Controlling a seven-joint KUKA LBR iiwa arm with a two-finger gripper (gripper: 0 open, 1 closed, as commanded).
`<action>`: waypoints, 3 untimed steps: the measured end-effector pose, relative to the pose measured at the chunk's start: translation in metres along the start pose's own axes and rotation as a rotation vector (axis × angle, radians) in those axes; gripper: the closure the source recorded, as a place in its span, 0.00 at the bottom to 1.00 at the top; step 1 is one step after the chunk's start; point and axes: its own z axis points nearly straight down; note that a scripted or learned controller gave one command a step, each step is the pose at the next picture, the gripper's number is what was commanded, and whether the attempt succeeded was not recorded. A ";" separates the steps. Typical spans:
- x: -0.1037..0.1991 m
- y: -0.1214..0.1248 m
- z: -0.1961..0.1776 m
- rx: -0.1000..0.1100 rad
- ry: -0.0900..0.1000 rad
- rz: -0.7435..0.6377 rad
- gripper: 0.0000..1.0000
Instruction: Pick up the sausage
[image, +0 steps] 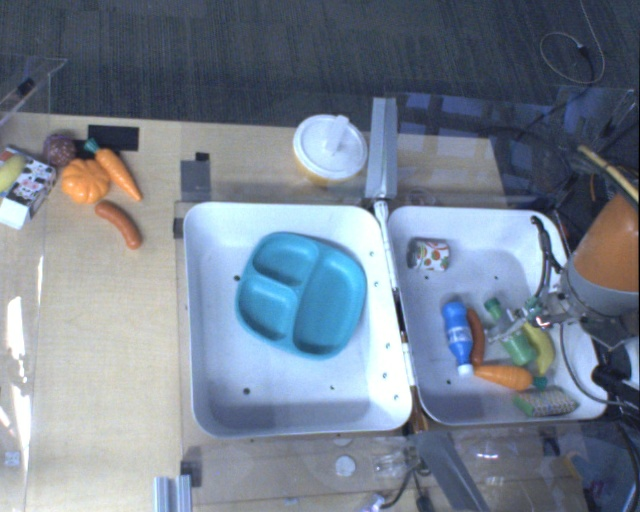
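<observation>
Hung with the claw (516, 322) just beside the sausage (477, 338) in the right bin (470, 218), nothing lifted yet; couldn't tell if clenched.

1. The left bin (200, 330) holds a blue divided plate (300, 293).
2. In the right bin (480, 235), the sausage (477, 338) lies between a blue bottle (457, 334) and the gripper (519, 322).
3. A carrot (503, 377) lies near that bin's front edge.
4. A white lidded cup (329, 147) stands at the table's (100, 350) far edge.
</observation>
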 end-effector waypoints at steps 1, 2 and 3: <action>0.060 -0.022 -0.002 -0.007 -0.003 -0.104 0.00; 0.112 -0.010 -0.003 -0.007 -0.010 -0.421 0.00; 0.113 -0.007 -0.011 -0.009 -0.008 -0.425 1.00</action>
